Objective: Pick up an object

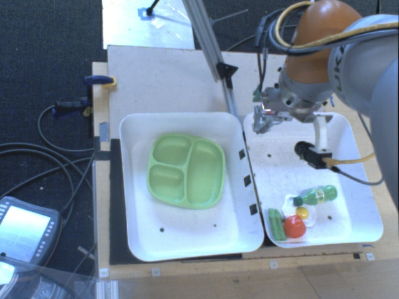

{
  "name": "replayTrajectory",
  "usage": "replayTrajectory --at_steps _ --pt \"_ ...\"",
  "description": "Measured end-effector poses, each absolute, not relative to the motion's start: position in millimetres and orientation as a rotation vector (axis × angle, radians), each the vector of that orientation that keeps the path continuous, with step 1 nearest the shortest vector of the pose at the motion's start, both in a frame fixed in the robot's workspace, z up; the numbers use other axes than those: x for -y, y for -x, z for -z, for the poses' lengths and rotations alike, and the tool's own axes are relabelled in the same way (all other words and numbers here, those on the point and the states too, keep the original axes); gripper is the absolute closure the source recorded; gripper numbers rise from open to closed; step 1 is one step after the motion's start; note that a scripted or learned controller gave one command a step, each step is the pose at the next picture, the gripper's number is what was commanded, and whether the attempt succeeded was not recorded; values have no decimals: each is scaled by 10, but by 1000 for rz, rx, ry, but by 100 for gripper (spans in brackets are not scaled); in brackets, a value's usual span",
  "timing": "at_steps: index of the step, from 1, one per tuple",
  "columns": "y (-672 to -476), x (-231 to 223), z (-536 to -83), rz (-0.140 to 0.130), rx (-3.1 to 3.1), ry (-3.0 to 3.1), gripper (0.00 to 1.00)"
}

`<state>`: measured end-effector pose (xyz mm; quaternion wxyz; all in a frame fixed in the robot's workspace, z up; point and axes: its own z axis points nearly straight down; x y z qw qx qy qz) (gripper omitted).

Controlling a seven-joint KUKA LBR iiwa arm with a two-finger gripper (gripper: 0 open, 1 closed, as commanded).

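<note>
Green plastic makes up the small bottle (pixel 317 195), which lies on its side near the front of the right bin (pixel 349 136), its body translucent with a pale label. Just beside it sit a fried-egg toy (pixel 302 212) with a yellow yolk, a red tomato (pixel 294 227) and a green pea pod (pixel 275 223), all clustered at the bin's front left. Well apart from them, the gripper (pixel 265 118) hangs over the bin's back left corner; whether its jaws are spread or pressed together cannot be told. A green divided plate (pixel 187 170) rests in the left bin (pixel 140 229).
</note>
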<state>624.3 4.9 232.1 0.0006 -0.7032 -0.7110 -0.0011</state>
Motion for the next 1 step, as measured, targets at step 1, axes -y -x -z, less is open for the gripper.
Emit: replayTrajectory --at_steps 1 --pt "-6206 -622 -2222 2 2233 2207 100"
